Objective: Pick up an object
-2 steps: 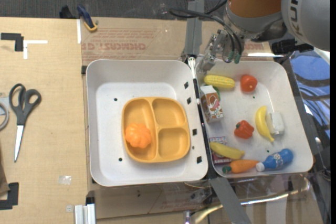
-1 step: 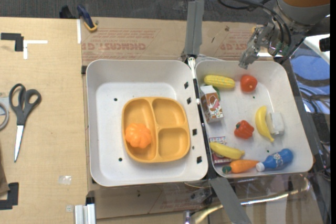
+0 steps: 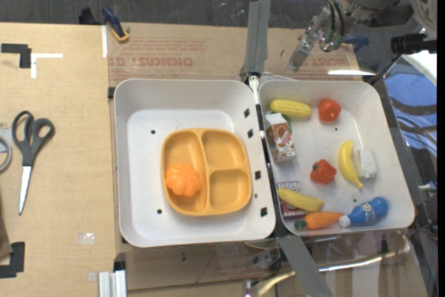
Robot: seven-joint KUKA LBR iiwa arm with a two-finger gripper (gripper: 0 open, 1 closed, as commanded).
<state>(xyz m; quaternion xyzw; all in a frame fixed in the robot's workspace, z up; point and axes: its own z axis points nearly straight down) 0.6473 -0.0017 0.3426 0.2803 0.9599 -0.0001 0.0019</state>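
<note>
My gripper (image 3: 314, 45) hangs at the upper right, above the bench just behind the back rim of the right bin (image 3: 381, 108). It is open with nothing between its fingers. Inside that bin lie a corn cob (image 3: 290, 108), a red tomato (image 3: 329, 110), a small juice carton (image 3: 279, 137), a red pepper (image 3: 322, 171), a banana (image 3: 346, 163) against a white block (image 3: 365, 163), a second yellow fruit (image 3: 300, 199), a carrot (image 3: 321, 220) and a blue bottle (image 3: 366, 212). The left bin (image 3: 132, 149) holds a yellow divided plate (image 3: 229, 149) with an orange pumpkin (image 3: 183, 179) in it.
Scissors (image 3: 28, 142) lie on the wooden bench far left. A blue clamp (image 3: 115, 23) sits near the cardboard sheet (image 3: 174, 52) behind the bins. A grey strip (image 3: 257, 31) runs back from the seam between the bins. Blue cloth (image 3: 414, 90) lies right of the right bin.
</note>
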